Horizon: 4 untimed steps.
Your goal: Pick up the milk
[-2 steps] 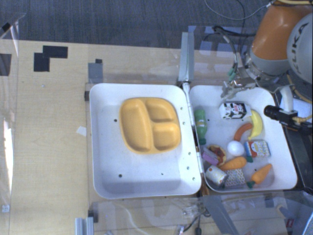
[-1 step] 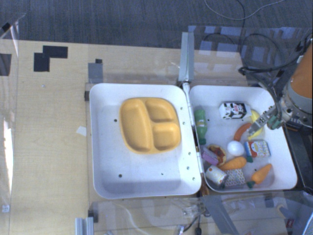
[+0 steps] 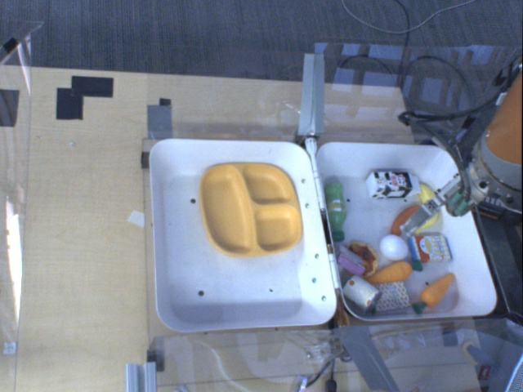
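The milk (image 3: pixel 391 183) is a small white carton with black cow patches, lying on its side near the back of the right bin (image 3: pixel 482 296). My gripper (image 3: pixel 422 216) reaches in from the right and hangs low over the bin's middle, a little to the front right of the milk and apart from it. Its tip is above a red sausage-like item (image 3: pixel 403 220) and next to a yellow banana-like piece (image 3: pixel 428 194). Nothing can be seen held in it.
The right bin also holds a green bottle (image 3: pixel 334 207), a white egg (image 3: pixel 393 246), two carrots (image 3: pixel 391 273) (image 3: pixel 439 288), a small printed box (image 3: pixel 433 247) and a can (image 3: pixel 359 292). A yellow divided tray (image 3: pixel 249 208) lies in the left bin (image 3: pixel 176 284).
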Tool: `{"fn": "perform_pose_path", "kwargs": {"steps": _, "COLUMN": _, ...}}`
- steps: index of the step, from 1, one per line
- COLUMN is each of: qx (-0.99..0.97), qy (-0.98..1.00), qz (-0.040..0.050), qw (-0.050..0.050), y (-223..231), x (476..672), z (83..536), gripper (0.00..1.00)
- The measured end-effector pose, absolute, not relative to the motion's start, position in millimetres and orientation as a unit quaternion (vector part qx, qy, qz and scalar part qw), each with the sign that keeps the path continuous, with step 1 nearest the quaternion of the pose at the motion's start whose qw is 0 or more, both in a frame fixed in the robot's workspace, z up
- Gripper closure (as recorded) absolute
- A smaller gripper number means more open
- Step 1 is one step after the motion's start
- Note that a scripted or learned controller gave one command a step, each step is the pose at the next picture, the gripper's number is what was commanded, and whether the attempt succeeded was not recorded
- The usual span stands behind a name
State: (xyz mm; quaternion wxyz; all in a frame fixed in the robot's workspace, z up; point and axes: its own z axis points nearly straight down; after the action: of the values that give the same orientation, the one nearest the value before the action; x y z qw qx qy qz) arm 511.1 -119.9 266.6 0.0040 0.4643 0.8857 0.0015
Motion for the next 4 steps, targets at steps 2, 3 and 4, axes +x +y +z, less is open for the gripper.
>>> {"fn": "perform_pose_path", "kwargs": {"steps": 2, "qx": 0.523, "qy": 0.852, "qz": 0.0019, "qw": 0.004, "y": -118.7, "x": 552.0, "z": 290.6, "gripper": 0.0}}
{"fn": "perform_pose_path", "kwargs": {"steps": 3, "qx": 0.446, "qy": 0.895, "qz": 0.0014, "qw": 0.003, "y": -105.1, "x": 629.2, "z": 210.9, "gripper": 0.0}}
{"fn": "perform_pose_path", "kwargs": {"steps": 4, "qx": 0.303, "qy": 0.953, "qz": 0.0015, "qw": 0.004, "y": -75.1, "x": 635.9, "z": 187.5, "gripper": 0.0}}
